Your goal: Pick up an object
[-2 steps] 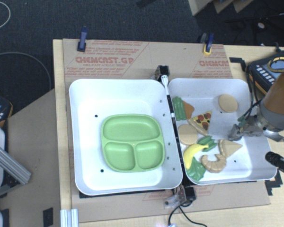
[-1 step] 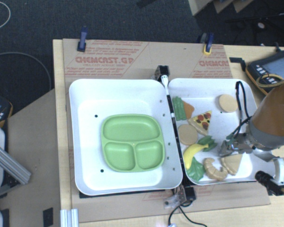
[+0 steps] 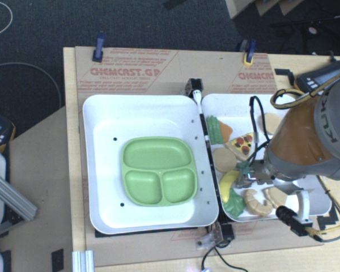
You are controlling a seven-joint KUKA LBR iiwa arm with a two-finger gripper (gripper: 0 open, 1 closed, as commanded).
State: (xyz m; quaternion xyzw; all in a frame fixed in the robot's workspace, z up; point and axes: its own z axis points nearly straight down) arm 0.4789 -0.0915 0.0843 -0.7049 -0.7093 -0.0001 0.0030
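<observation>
The right white bin (image 3: 233,102) holds several toy foods: a green leafy piece (image 3: 215,130), a pizza slice (image 3: 242,144), a yellow banana (image 3: 227,184), a green piece (image 3: 234,204), a tan ring-shaped bread (image 3: 256,202) and a pale round piece (image 3: 276,196). My gripper (image 3: 250,175) reaches in from the right and sits low over the bin, just right of the banana and above the bread ring. The arm's grey and orange body covers most of the bin's right half.
The left white bin (image 3: 102,152) holds a green three-compartment tray (image 3: 158,170). A black divider clamp (image 3: 195,88) sits between the bins. Blue (image 3: 98,48) and yellow (image 3: 249,52) clamps hold the bench's far edge. Cables loop around the arm (image 3: 255,118).
</observation>
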